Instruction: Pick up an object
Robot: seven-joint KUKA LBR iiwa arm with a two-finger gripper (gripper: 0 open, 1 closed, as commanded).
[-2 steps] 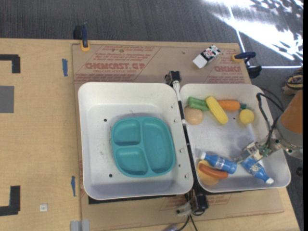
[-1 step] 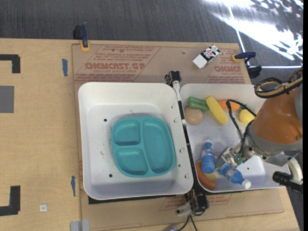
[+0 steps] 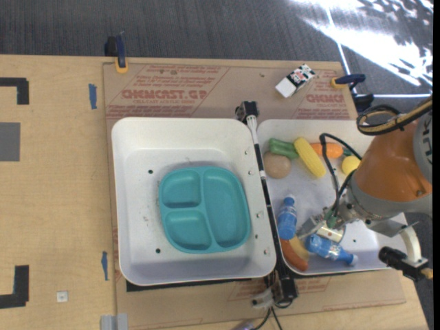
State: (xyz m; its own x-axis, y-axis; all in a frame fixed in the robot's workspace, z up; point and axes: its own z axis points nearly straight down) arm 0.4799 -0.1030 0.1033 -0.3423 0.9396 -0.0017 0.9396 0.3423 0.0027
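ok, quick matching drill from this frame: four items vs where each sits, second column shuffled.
Items:
1. teal divided plate
2. corn cob
3. blue bottle
4. white tag

Places:
A. far end of right bin
B. on the cardboard beyond the bins
C. middle of left bin
D. right bin, along its left wall

Pairs: 1-C, 2-A, 3-D, 4-B

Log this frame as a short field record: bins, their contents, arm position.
left bin: teal divided plate
right bin: yellow corn, green vegetable, tan round item, orange item, two blue bottles, red-orange item
arm: over right bin, reaching from right
gripper: low, just above the lower blue bottle
board beyond bins: small white packet
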